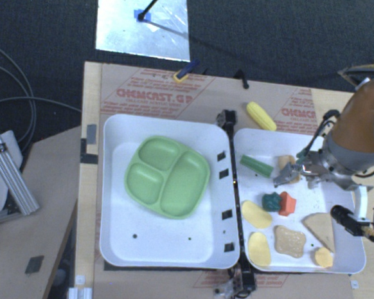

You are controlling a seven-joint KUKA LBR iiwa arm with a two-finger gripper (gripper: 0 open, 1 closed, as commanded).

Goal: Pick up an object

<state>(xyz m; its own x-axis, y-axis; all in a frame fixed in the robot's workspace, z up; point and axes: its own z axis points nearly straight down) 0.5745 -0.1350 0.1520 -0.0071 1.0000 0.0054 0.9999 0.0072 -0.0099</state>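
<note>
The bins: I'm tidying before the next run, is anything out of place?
Yes. A yellow corn cob lies on the bench just behind the right bin, outside its rim, while the other small items sit inside that bin.

this looks like a robot lab: a tabletop (88, 170) covered with printed cardboard (156, 95), loose black cables (23, 104) on dark carpet, an aluminium frame (5, 163), and two white bins (112, 236).

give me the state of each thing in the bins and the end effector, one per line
green plate: lying flat in the left bin, nothing on it
green stick: lying flat, right bin
red block: touching the teal block
corn cob: lying outside the bins
end effector: low over the right bin
</note>
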